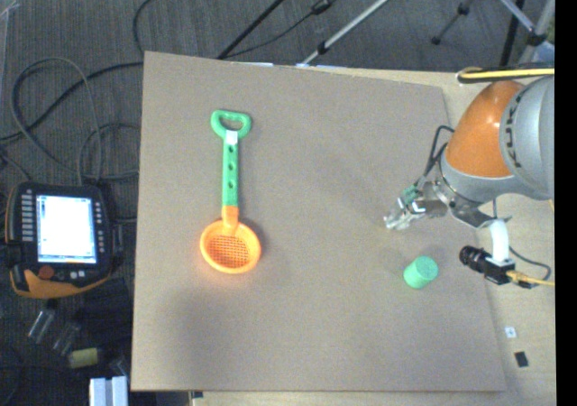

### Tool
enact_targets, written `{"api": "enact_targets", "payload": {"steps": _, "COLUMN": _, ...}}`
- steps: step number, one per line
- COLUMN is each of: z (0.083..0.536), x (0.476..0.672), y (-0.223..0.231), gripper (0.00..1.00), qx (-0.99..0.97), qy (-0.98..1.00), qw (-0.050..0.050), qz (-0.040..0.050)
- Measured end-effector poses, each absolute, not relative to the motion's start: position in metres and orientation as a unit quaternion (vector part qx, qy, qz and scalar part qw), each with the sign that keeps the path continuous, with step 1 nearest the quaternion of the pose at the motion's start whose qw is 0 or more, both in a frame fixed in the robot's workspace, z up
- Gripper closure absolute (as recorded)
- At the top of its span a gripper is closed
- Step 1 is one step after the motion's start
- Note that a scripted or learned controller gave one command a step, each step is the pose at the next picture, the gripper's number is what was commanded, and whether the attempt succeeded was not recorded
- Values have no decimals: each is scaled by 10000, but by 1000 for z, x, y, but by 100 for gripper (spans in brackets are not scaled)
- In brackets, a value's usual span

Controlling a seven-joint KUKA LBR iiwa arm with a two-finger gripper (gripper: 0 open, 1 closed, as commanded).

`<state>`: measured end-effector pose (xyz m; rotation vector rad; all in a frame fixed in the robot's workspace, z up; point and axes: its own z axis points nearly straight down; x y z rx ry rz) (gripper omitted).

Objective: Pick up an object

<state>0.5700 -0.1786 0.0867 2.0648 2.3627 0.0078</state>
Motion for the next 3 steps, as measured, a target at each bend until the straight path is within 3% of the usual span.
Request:
{"api": "enact_targets", "payload": {"steps": 1, "z": 88, "x": 485, "y": -178, "gripper": 0, "qx": 6559, "qy": 7548, "qw": 14, "qz": 10}}
{"api": "enact_targets", "payload": {"steps": 2, "z": 95, "x": 485, "y": -177, "gripper": 100, "qx": 6562, "qy": 7546, "qw": -2, "qz": 13}}
{"api": "enact_targets", "payload": {"steps": 3, "z": 189, "x": 484, "y": -120, "gripper": 100, "qx": 6242, "qy": 7813, "qw": -12, "qz": -6}}
